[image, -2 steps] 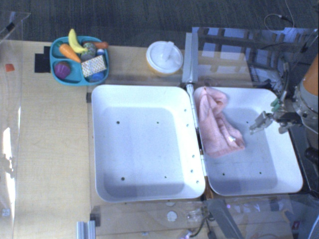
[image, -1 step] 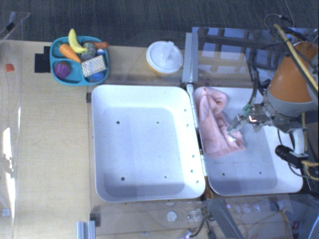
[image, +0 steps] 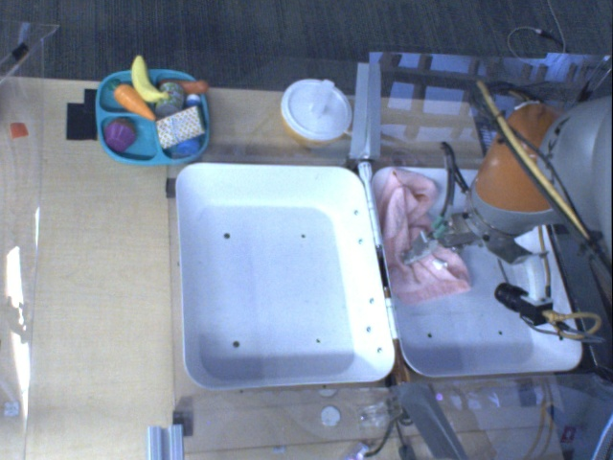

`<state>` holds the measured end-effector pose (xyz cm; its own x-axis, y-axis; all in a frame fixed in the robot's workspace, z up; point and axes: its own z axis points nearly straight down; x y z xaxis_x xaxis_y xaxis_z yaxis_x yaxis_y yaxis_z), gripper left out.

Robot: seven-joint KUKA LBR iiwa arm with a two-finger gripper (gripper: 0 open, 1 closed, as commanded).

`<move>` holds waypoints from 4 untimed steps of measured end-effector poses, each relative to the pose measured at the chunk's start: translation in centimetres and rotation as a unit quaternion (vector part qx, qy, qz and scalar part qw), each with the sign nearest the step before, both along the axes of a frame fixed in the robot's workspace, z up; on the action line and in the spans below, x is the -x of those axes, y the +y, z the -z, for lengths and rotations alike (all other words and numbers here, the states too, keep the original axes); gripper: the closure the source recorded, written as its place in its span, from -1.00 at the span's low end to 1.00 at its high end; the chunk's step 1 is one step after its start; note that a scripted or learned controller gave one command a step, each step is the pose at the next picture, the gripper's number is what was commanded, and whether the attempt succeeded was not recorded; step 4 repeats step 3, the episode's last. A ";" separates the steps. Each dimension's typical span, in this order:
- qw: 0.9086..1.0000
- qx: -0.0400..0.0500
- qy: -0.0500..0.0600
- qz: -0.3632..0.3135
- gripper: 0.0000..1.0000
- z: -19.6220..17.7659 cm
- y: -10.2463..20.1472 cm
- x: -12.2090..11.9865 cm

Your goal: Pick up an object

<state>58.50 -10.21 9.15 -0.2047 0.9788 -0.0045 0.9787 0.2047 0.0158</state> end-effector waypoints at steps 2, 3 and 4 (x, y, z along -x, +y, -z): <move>0.993 0.004 -0.002 -0.114 1.00 -0.2 1.2 0.3; 0.999 0.000 0.005 -0.043 1.00 -16.5 4.8 -3.3; 0.999 0.000 0.005 -0.043 1.00 -16.5 4.8 -3.3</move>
